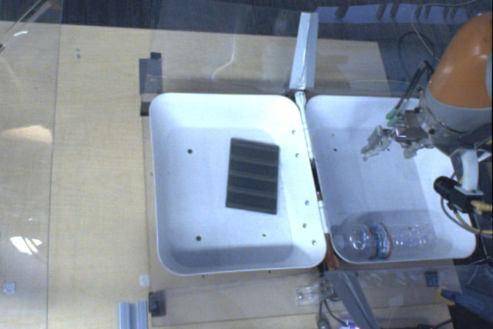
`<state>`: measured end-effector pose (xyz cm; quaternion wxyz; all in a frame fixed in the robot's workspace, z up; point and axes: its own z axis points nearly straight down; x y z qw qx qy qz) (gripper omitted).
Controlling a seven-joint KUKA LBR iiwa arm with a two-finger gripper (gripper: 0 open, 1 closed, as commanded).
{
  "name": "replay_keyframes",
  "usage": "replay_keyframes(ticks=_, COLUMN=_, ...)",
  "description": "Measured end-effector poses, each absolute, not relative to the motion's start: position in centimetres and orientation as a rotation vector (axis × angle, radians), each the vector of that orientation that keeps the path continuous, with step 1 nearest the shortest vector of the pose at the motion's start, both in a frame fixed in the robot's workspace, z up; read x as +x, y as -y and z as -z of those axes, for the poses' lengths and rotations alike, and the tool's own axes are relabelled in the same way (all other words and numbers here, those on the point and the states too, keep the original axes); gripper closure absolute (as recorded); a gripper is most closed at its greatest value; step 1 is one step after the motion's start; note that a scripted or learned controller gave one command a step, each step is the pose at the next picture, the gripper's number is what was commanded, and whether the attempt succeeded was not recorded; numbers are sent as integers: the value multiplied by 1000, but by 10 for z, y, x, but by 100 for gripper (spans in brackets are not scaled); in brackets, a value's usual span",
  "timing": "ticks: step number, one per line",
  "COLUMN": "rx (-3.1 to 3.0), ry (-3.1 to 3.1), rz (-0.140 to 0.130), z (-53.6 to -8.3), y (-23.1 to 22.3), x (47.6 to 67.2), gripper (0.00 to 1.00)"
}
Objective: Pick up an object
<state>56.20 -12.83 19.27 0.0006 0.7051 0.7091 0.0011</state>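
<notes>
Clear plastic bottle [383,240], lower right of frame: light, slick, rolls; take it across its middle. Your hand [379,142] hovers above it; can't tell its state.

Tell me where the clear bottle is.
The bottle lies on its side in the right bin, along its near edge, below the claw in the camera view.

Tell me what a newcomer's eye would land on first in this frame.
The dark ribbed rectangular block lying alone in the middle of the left bin stands out first. Next comes the orange-banded arm at the right, its gripper over the right bin, and a clear plastic bottle lying on its side near that bin's front edge.
</notes>
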Motion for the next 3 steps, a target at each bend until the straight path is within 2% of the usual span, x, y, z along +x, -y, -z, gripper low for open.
replay_keyframes(ticks=1, rx=2298, ry=-2141, rz=-4, z=-96, y=84, x=524, gripper=0)
replay_keyframes(ticks=2, rx=2215, ry=-2222, rz=-7, z=-95, y=101, x=605, gripper=0)
replay_keyframes(ticks=3, rx=2104, ry=-2325, rz=-5, z=-145, y=184, x=555, gripper=0)
